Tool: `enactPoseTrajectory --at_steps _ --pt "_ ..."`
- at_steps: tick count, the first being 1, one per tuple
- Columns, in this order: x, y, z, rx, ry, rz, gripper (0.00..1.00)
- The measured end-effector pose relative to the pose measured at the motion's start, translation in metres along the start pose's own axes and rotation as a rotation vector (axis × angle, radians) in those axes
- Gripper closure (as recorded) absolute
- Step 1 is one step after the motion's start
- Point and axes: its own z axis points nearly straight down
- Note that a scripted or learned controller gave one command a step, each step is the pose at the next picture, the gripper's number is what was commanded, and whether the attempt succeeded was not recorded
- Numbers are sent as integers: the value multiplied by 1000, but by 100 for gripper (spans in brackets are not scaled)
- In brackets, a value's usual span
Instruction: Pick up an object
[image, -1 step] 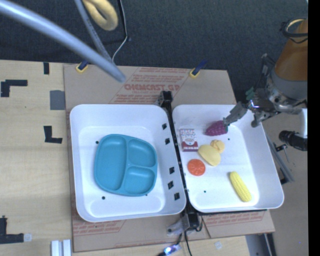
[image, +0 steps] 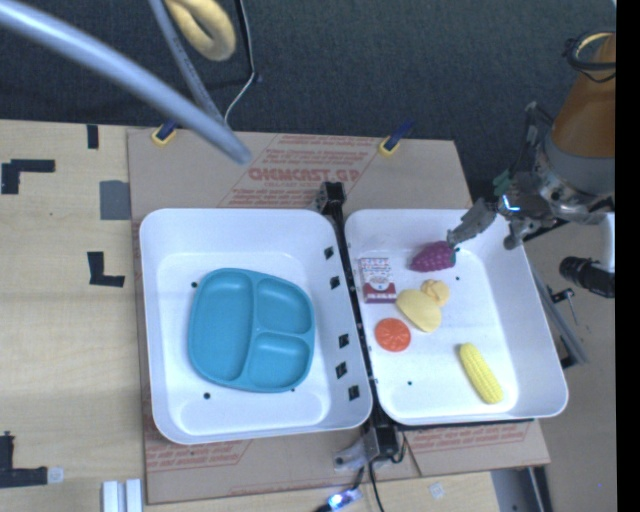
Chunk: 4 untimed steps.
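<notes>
The right bin holds several small objects: a purple grape bunch, a red and white carton, a yellow duck-like toy, an orange-red round slice and a yellow corn cob. My gripper hangs over the bin's far right corner, open. Its left finger slants down to just right of the grape bunch, close to it or touching. Nothing sits between the fingers.
A blue divided plate lies in the left bin. A black hinge strip runs between the bins. The arm's orange-banded wrist stands off the bench's right side. A grey pole crosses the top left.
</notes>
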Motion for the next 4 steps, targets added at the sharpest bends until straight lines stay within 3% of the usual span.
enactPoseTrajectory --at_steps 3,4 --pt "-1 7 184 3 0 0 0" --pt "0 8 171 0 1 0 100"
